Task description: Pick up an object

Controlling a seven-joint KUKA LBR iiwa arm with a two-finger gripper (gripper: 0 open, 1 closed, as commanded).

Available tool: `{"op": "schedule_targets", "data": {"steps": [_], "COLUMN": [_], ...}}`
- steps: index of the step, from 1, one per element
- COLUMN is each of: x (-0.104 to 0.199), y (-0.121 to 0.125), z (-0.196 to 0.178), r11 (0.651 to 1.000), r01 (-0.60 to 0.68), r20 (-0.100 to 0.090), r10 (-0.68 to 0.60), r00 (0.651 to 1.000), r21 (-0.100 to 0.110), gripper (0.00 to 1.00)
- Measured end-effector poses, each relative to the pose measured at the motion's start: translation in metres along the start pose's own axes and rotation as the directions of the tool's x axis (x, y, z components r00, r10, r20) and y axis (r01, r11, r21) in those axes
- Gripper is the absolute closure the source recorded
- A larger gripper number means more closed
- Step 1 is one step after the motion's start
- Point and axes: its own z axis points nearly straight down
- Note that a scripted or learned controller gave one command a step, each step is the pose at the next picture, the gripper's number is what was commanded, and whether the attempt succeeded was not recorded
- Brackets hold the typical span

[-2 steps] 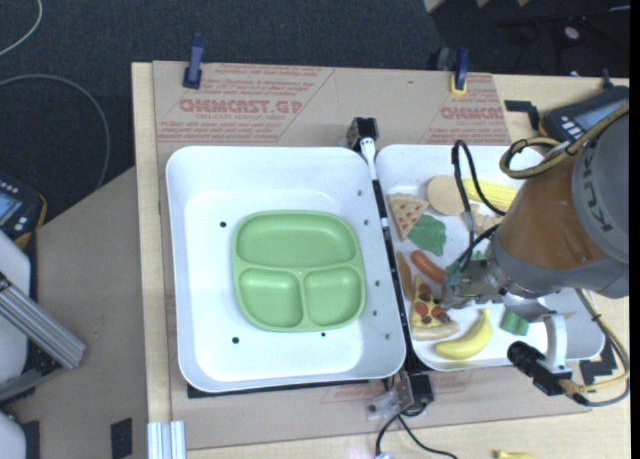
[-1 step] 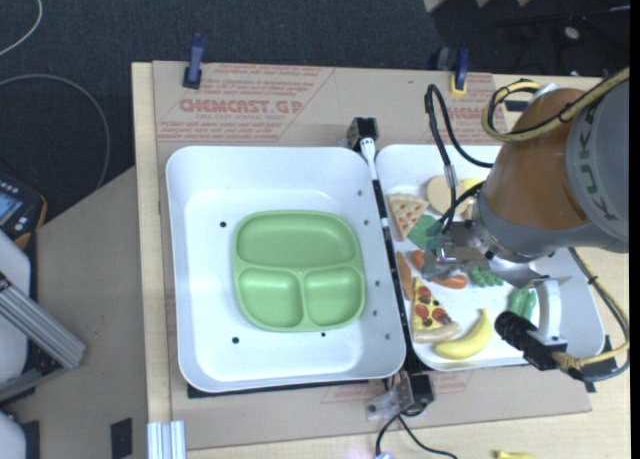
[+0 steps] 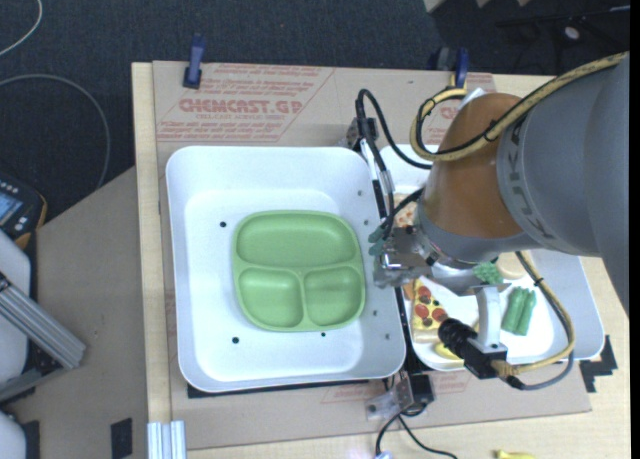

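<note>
Resting in the middle of the left white bin (image 3: 200, 247), left of frame centre, is a green divided plate (image 3: 298, 269). Just right of it, over the seam between the bins, hangs the end effector (image 3: 392, 257); its state cannot be told. Small green and red items (image 3: 518, 309) lie in the right bin (image 3: 590, 317), lower right, on the surface (image 3: 240, 97).
</note>
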Motion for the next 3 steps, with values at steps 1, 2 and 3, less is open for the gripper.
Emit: {"op": "schedule_targets", "data": {"steps": [1,2,3], "x": [0.038,0.014,0.022], "y": [0.002,0.006,-0.001], "z": [-0.146,-0.29,-0.011], "r11": [1.0,1.0,1.0], "r01": [0.004,-0.003,-0.006], "r20": [-0.003,-0.002,0.0], "r10": [-0.004,0.003,0.006], "r00": [1.0,1.0,1.0], "r21": [-0.013,-0.017,0.013], "gripper": [1.0,1.0,1.0]}}
